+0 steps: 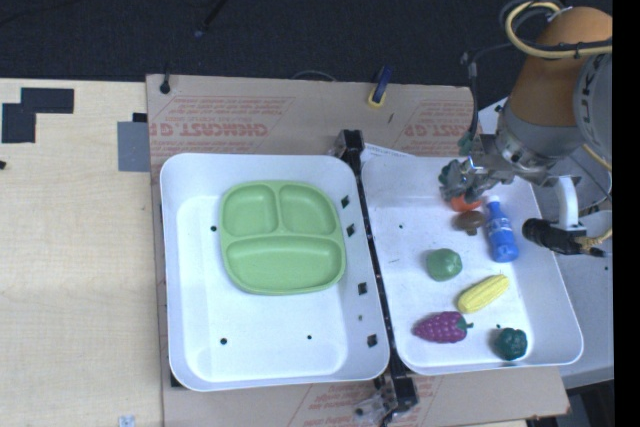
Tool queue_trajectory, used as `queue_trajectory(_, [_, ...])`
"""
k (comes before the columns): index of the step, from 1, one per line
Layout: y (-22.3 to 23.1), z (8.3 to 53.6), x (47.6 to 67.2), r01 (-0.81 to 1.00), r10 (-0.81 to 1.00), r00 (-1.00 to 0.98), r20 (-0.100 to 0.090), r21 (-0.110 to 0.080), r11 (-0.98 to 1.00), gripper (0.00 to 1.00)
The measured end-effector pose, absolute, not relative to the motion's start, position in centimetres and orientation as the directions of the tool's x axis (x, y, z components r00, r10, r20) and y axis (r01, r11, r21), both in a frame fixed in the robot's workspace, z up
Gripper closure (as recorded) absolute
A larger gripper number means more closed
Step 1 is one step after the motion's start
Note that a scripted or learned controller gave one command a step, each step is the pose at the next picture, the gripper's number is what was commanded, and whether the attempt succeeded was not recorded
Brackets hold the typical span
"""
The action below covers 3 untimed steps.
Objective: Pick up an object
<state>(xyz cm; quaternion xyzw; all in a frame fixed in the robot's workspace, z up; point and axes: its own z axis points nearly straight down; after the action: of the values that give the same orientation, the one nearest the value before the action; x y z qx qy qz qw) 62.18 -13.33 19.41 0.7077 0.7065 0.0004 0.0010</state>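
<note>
The right bin (560, 315) holds several toy items. A blue bottle (500, 233) lies near its far right side, with a small orange-red piece (466, 205) and a brown piece (470, 222) just left of it. A green round fruit (443, 264) sits mid-bin. A yellow corn cob (482, 293), a purple grape bunch (440, 327) and a dark green pepper (510, 343) lie toward the front. My gripper (460, 180) hangs low over the bin's far part, right above the orange-red piece, which it partly covers.
The left bin (190, 315) carries a light green divided plate (280, 237). A black divider (365, 255) runs between the bins. The grey and orange arm (550, 85) stands over the right bin's far right corner. Cardboard (260, 115) lies under both bins.
</note>
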Motion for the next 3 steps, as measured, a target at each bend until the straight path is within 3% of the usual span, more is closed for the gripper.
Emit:
queue_trajectory(1, [-13.5, 22.9, 62.2, 1.0, 1.0, 0.0, 0.0, 0.0, 0.0, 1.0])
queue_trajectory(3, [-8.1, 23.4, 55.5, 1.0, 1.0, -0.003, 0.002, -0.006, 0.003, 1.0])
